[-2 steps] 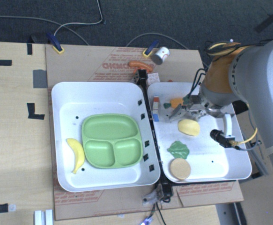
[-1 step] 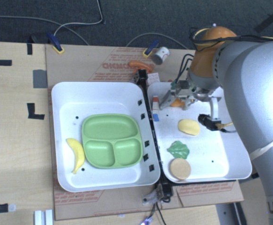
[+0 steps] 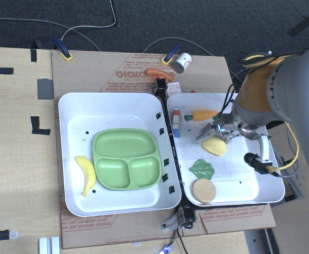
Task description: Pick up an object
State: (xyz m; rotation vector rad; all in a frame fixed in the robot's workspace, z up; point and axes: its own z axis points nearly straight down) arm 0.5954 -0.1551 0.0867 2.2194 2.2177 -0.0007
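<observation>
Arm: we see the grey KUKA arm point(image 3: 281, 94) reach in from the right, its orange band above the wrist, bent low over the right bin point(image 3: 260, 192).
Tool: the tool point(image 3: 213, 134) hangs at the upper edge of a pale yellow lemon-like piece point(image 3: 214, 146) — we cannot tell how its fingers stand, nor whether they touch the piece.
Right bin: we find an orange carrot point(image 3: 204, 115) near the back wall, just beside a small red, white and blue box point(image 3: 175, 121) at the left wall; a green leafy toy point(image 3: 202, 169) lies near the middle, with a round tan disc point(image 3: 203, 190) just in front of it.
Left bin: the left bin point(image 3: 77, 107) holds a green divided plate point(image 3: 126, 158) — a yellow banana point(image 3: 86, 174) lies just beside its left edge.
Table: both bins sit on brown cardboard point(image 3: 90, 73) on the table point(image 3: 16, 142), with two blue-and-yellow clamps point(image 3: 63, 48) at the cardboard's far edge.
</observation>
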